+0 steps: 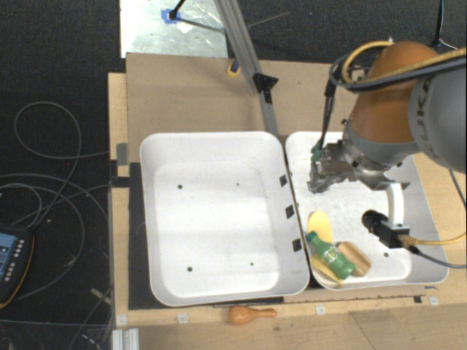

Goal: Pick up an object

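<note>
My gripper (319, 183) hangs low over the far left part of the right bin (349, 208), close to the wall between the two bins. Nothing shows in its grasp. In the near left corner of that bin lie three things close together: a yellow banana-like piece (321, 228), a green bottle (333, 256) lying on its side, and a tan bun-shaped object (356, 258). The gripper is a short way beyond the yellow piece and apart from it. The arm's grey and orange body covers the bin's far right part.
The left bin (211, 217) stands beside the right one. A small orange-brown pear-shaped object (252, 313) lies on the bench's front ledge, outside the bins. A slanted metal pole (244, 46) crosses the back. Cables lie on the floor at left.
</note>
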Robot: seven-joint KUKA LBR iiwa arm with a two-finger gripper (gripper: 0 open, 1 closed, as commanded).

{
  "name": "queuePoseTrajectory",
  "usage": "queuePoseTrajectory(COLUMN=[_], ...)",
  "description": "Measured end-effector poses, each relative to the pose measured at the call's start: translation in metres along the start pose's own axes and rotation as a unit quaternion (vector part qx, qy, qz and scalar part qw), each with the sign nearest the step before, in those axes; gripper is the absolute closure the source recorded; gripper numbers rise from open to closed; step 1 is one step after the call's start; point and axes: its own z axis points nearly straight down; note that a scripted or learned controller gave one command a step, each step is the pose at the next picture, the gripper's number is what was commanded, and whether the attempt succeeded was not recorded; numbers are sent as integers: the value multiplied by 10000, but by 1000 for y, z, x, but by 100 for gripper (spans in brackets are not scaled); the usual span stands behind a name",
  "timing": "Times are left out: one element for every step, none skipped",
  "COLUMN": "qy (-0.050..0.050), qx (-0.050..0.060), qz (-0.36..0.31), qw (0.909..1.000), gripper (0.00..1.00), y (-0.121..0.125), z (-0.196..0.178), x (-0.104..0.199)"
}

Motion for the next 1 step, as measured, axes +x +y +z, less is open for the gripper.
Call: queuePoseTrajectory(qy=[-1], qx=[-6], qz=[-6], qw=[10000], gripper=[100], y=[3], z=[-6], x=[50])
